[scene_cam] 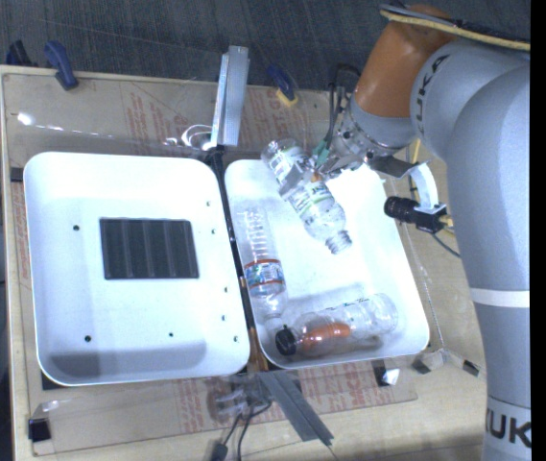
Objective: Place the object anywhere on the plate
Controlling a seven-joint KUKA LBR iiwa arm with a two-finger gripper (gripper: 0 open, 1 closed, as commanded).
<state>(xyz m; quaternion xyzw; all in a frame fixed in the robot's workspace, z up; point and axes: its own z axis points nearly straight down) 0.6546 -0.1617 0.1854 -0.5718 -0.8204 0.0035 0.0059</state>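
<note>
Lifting stage: gripper [322, 169] clamps a bottle [308, 197] over the right bin [409, 257] (two bottles remain). Next, carry toward nine o'clock, onto the plate [149, 248].

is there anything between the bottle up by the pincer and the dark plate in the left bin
Nothing visible blocks it. The bottle sits at the pincer; going left it crosses only the bins' shared rim and bare white floor to the dark plate.

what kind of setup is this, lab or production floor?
Most likely a robotics lab test bench. A grey arm works over two white bins on a board held by blue clamps, with clear plastic bottles as pick objects.
</note>
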